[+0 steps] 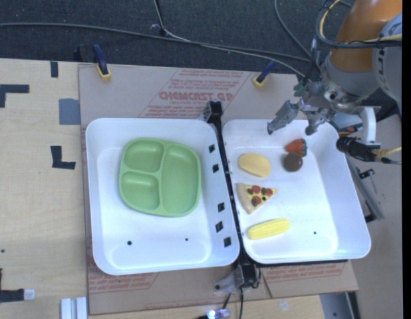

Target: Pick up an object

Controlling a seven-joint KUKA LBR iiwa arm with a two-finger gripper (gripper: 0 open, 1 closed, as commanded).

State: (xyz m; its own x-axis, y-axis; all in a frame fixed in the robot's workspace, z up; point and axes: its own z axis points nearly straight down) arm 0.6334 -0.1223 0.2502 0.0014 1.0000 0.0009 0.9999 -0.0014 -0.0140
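Camera view has the claw (295,119) spread apart, empty, above the right bin's (338,244) strawberry (296,145), probably light, hard, slippery plastic; best pinched across its middle.

Your candidates, all loose in right bin (338,224): yellow potato-like lump (254,165) upper middle; pizza slice (255,196) flat below it, tip toward you; corn cob (268,228) lying crosswise at front; red strawberry (296,146) touching dark brown ball (292,162) — near far-right side.
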